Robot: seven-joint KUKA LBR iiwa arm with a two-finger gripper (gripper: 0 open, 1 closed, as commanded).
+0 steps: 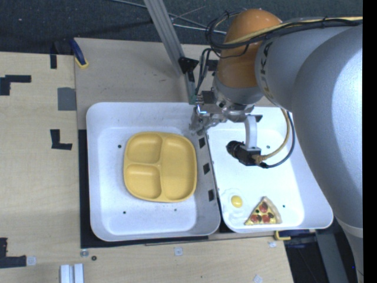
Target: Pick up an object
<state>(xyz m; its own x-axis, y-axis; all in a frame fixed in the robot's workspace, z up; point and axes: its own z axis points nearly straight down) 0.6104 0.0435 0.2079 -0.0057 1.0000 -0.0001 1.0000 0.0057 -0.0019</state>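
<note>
Two shallow white plastic bins with rounded corners sit side by side on the pale, wood-toned worktop, which carries short strips of black tape. The left bin holds a yellow plate. It is a smooth, matte rounded square moulded into three compartments, two smaller ones on its left and a longer one on its right. It lies flat near the middle of the bin floor, apart from the walls. The right bin holds two small toy foods near its front rim. The egg is a flat white blob with a round yellow yolk, lying just beside the wall next to the left bin. The pizza slice is a flat triangle with a tan crust along its near edge and red and yellow topping, its tip pointing away from the front rim. The two lie close together, and whether they touch cannot be told. The arm, a broad, smooth grey casing, reaches in from the right and ends in a glossy, domed orange band. Below the band the metallic hand hangs over the far end of the ridge where the two bins meet, well apart from all three things. Whether it is open or closed, or grips anything, cannot be told from this angle. A thin grey metal pole slants down from the top edge toward the hand.
</note>
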